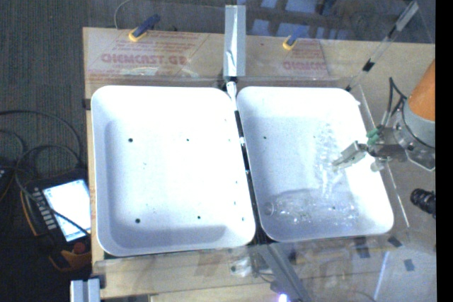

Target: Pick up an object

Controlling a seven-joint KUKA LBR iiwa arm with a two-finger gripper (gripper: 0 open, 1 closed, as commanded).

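The gripper [348, 154] hangs near the right bin's [283, 106] right rim; I cannot tell its state. Clear plastic objects [315, 205] lie along its near edge — transparent, hard to locate — a grasp may miss

- Single fixed camera, mounted above the bench [396, 60], looking down at a slant.
- Both white bins in frame: left bin [102, 152], right bin [283, 106].
- Far enough back to take in floor beyond the bench's far edge and to its left.
- Arm [428, 99] enters from frame right.
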